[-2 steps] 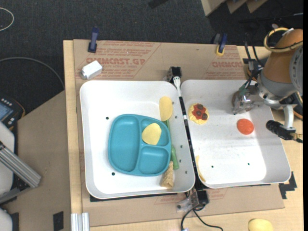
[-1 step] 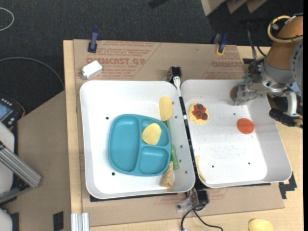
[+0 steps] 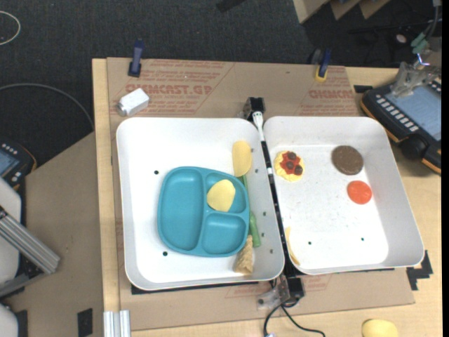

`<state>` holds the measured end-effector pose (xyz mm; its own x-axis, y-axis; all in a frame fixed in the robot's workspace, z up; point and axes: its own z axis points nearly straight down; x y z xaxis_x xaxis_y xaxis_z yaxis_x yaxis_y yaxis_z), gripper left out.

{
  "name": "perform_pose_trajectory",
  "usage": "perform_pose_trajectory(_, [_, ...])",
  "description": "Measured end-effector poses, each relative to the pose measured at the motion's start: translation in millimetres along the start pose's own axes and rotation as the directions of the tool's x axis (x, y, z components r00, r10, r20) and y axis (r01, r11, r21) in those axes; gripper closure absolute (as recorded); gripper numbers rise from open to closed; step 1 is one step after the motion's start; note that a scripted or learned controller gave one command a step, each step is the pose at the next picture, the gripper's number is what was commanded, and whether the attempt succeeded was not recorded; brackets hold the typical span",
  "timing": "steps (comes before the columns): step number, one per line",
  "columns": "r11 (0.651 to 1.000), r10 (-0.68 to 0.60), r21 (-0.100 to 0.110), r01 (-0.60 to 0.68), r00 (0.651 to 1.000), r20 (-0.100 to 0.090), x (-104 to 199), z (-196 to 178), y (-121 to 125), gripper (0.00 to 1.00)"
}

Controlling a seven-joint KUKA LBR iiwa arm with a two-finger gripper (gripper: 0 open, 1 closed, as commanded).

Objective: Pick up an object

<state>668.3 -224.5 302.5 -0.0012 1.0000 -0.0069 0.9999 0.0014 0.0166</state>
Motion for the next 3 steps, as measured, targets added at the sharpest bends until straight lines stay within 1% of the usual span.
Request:
perform_pose_trajectory(1, [1.0, -0.003, -0.005, 0.003, 1.0, 0.0, 44.2, -212.8, 2.1, 1.0])
perform_pose_trajectory(2, [1.0, 0.004, 0.022, -0.003, 1.0, -0.007, 20.0, -111.2, -0.4, 1.0])
perform_pose_trajectory(3, [1.0, 0.003, 0.026, -0.003, 1.0, -0.009, 0.5, 47.9, -4.0, 1.0])
